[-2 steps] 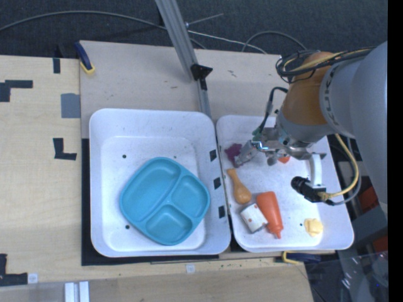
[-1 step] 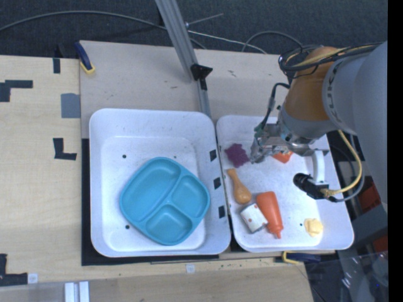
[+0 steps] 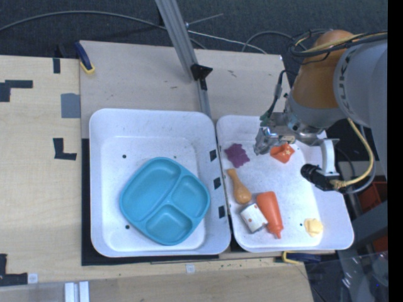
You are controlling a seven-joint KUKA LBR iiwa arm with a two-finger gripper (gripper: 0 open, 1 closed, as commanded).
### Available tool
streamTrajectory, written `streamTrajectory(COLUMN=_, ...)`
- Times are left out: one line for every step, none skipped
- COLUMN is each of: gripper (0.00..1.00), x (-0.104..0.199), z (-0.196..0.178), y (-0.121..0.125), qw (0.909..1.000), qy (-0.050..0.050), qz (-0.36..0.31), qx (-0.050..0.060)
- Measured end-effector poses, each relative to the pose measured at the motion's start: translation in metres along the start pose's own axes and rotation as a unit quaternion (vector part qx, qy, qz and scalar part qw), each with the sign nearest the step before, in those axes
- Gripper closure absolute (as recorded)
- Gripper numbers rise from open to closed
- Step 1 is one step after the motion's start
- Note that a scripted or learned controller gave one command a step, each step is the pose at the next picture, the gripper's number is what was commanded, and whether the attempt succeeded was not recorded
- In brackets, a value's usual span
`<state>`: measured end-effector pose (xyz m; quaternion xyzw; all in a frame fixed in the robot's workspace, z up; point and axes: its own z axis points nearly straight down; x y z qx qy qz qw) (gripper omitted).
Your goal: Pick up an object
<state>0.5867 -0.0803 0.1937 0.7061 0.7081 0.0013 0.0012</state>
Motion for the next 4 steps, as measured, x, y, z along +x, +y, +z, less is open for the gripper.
streamTrajectory(gripper=1.00, x=0.001, z=-0.010, y=0.000, qw=1.0000, qy=0.000, qz=0.000, qx=0.002)
streamTrajectory(gripper=1.00, x=0.062, z=-0.016, y=-0.017, qw=1.0000, qy=0.001, qz=-0.002, qx=0.002)
streamTrajectory(gripper=1.00, x=0.113, z=-0.026, y=-0.045, qw=1.0000, qy=0.001, qz=-0.002, qx=0.003)
streamTrajectory(gripper=1.00, x=0.166, z=-0.018, y=-0.065, qw=1.0000, qy=0.000, qz=-0.002, qx=0.004)
